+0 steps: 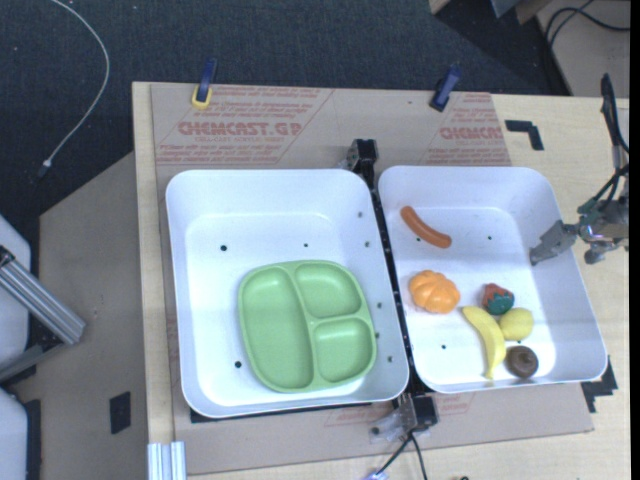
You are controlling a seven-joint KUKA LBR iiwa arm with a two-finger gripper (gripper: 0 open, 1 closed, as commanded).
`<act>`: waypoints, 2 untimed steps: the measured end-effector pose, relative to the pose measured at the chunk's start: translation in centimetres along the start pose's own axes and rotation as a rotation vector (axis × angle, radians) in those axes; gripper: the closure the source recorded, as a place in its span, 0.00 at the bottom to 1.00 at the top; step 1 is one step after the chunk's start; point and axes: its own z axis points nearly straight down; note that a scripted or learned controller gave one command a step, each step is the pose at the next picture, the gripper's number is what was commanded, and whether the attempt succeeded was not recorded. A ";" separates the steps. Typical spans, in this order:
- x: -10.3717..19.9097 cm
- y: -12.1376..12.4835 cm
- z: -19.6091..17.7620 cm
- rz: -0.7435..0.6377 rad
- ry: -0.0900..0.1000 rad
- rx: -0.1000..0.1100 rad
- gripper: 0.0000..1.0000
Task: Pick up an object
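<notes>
Camera view: tool [553,242] partly cut off beside right bin [560,298].

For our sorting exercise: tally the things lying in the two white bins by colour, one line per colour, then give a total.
Green: 1, the divided plate
Orange: 2, the sausage and the pumpkin
Yellow: 2, the banana and the lemon
Brown: 1, the round piece
Red and teal: 1, the small piece
Total: 7
</notes>
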 end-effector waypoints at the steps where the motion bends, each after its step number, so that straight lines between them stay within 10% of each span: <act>1: 0.7 -0.6 4.7 0.000 0.003 0.005 0.00; 2: 1.2 -0.5 9.1 0.000 0.003 0.005 0.00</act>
